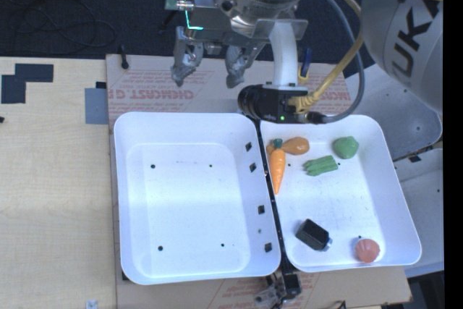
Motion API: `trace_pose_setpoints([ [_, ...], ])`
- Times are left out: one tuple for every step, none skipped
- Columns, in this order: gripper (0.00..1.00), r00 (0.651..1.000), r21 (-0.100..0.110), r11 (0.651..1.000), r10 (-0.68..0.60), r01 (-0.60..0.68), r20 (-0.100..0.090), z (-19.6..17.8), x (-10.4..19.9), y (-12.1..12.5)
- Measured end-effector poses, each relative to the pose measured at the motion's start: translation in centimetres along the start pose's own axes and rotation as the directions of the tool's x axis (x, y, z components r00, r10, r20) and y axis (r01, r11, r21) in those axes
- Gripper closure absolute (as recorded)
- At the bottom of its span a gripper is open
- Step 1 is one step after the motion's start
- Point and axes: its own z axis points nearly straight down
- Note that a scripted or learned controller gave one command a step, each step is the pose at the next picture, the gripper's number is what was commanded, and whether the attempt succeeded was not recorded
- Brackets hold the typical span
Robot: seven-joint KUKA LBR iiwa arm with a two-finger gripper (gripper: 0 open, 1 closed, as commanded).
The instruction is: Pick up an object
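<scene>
Gripper (212, 74) open, empty, raised behind left bin (137, 134). Approach step, nothing picked. Carrot (276, 168) lying in right bin (391, 155) by divider; next move: shift right, descend, close on it.

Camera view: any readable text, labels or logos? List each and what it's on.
"UK": large dark letters on the grey arm, cut off at the frame edge.
Red print on the cardboard sheet behind the bins: upside down and blurred, not reliably readable.
More red print on the cardboard's front edge: too small to read.
</scene>
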Motion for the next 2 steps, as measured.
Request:
trace_pose_setpoints([
  [1.0,1.0,0.004,1.0,-0.004,0.004,0.001,-0.96,0.1,-0.02],
  [0.0,1.0,0.005,1.0,-0.004,0.004,0.002,-0.91,0.14,-0.04],
])
